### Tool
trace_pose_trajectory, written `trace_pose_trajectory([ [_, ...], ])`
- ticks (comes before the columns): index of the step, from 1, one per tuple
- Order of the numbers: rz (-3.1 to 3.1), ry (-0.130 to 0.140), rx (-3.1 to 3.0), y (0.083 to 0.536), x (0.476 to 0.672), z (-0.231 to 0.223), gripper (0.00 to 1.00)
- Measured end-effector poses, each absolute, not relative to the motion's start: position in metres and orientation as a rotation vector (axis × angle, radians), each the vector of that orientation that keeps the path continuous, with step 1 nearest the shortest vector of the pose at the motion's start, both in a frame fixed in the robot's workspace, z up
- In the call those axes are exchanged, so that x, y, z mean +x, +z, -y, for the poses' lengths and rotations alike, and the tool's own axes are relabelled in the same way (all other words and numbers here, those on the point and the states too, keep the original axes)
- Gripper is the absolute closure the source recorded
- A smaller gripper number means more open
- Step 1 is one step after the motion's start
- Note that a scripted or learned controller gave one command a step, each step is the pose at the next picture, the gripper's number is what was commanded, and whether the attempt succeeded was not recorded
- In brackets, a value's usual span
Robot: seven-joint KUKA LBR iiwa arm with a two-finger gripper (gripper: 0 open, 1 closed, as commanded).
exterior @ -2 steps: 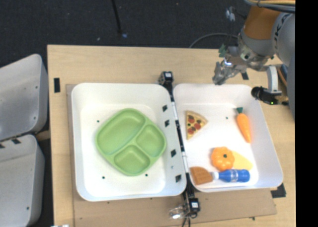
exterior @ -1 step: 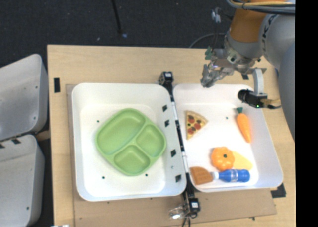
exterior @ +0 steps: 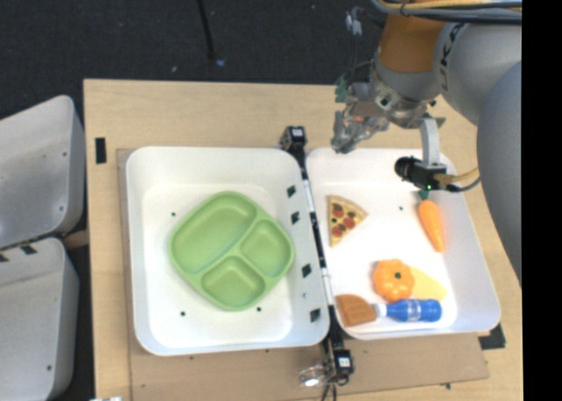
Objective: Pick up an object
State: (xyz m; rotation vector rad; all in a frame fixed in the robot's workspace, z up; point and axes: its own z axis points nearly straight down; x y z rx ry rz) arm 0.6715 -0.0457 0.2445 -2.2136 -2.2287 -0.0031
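Observation:
The right bin (exterior: pixel 465 303) holds a pizza slice (exterior: pixel 343 218), an orange carrot (exterior: pixel 431 225), a small orange pumpkin (exterior: pixel 392 279) resting against a yellow wedge (exterior: pixel 428 285), a blue bottle (exterior: pixel 413 311) and a brown piece (exterior: pixel 356 309). My gripper (exterior: pixel 345 139) hangs above the far left corner of this bin, above and behind the pizza slice, with nothing visible between its fingers. It touches none of the objects.
In the left bin (exterior: pixel 145 303) lies a green divided plate (exterior: pixel 232 249). A black-clipped divider (exterior: pixel 307 232) joins the two bins. The grey arm (exterior: pixel 474 39) fills the upper right. White panels (exterior: pixel 35 215) stand at the left of the bench.

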Motion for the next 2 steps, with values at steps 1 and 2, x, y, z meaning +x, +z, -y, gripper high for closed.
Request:
trace_pose_trajectory([
  [1,2.228,-0.001,-2.214,0.252,0.666,-0.013,1.0],
  [2,2.227,0.001,-2.214,0.25,0.649,-0.058,1.0],
])
